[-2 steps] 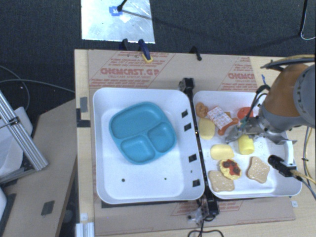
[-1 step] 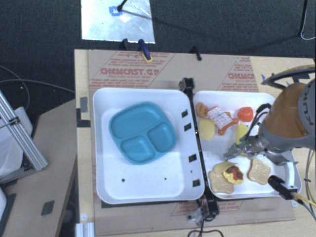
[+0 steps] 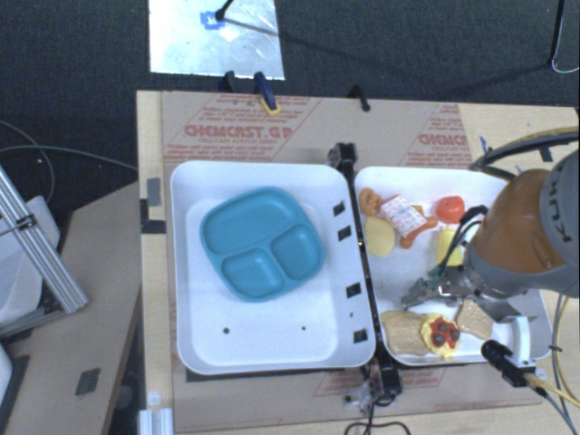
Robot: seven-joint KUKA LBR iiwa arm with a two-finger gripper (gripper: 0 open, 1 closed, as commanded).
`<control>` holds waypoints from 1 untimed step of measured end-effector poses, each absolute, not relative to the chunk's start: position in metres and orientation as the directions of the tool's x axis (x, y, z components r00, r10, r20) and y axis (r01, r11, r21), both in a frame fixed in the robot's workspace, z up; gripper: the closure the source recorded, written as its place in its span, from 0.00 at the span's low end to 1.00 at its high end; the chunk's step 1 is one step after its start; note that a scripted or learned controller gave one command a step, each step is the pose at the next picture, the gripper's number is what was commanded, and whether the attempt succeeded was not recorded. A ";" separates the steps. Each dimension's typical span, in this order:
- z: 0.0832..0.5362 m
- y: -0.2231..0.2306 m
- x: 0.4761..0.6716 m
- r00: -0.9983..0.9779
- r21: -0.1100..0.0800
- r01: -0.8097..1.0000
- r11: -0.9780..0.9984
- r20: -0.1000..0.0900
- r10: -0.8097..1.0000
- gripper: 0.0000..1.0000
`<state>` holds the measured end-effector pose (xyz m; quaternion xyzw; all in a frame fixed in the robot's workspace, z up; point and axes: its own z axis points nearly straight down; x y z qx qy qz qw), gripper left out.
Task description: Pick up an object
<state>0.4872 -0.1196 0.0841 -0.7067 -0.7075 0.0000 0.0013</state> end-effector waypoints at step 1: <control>0.096 -0.122 0.490 0.000 0.005 1.000 0.000 -0.001 1.000 1.00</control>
